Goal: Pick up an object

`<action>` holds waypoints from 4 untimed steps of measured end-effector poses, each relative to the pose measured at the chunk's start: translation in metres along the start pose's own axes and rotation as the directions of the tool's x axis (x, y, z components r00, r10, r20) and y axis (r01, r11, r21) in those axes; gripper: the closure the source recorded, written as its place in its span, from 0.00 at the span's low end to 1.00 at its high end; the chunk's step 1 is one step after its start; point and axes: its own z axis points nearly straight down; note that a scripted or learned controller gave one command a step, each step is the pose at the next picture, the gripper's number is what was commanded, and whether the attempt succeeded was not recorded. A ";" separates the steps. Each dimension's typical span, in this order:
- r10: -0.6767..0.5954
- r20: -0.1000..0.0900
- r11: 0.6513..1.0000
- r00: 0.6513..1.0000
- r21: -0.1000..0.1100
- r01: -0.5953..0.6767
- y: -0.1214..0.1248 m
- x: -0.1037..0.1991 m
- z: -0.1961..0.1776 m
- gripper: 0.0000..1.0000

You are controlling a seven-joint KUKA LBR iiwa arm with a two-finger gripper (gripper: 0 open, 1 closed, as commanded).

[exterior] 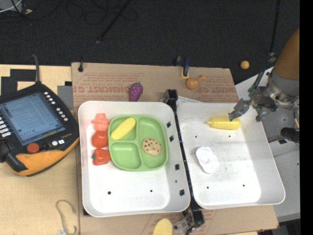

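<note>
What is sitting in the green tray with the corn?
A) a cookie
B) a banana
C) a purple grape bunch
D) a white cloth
A: a cookie lies in the green tray's right compartment, next to the corn.

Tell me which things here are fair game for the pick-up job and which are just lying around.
For the job:
end effector
yellow block
white crumpled object
green divided plate
toy corn
toy cookie
red toy pieces

Lying about:
teach pendant
purple toy grapes
orange ball
cardboard sheet
</note>
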 end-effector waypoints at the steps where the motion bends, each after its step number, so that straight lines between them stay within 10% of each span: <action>1: -0.002 0.003 1.000 1.000 -0.014 0.002 0.002 0.000 -0.009 0.00; 4: -0.006 0.002 1.000 1.000 -0.010 0.006 -0.007 0.003 0.138 0.00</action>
